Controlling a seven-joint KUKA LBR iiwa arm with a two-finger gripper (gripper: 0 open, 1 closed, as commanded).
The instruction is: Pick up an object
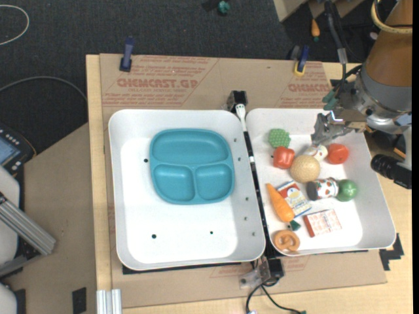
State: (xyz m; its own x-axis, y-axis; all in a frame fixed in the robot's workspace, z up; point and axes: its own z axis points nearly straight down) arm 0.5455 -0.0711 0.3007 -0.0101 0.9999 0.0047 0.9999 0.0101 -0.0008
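Two white bins sit on the desk [105, 84]; the left bin [131, 195] holds a teal divided tray [192, 165]; the hand [322, 135] hangs in the right bin [376, 214], grip state impossible to tell; just below it lie a tan ball [305, 168], red tomato [338, 153], carrot [282, 205]

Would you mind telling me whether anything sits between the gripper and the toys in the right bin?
Nothing visible does. The gripper hangs over the right bin, directly above the tight cluster: a small white piece, the tan ball and the red tomato beside it.
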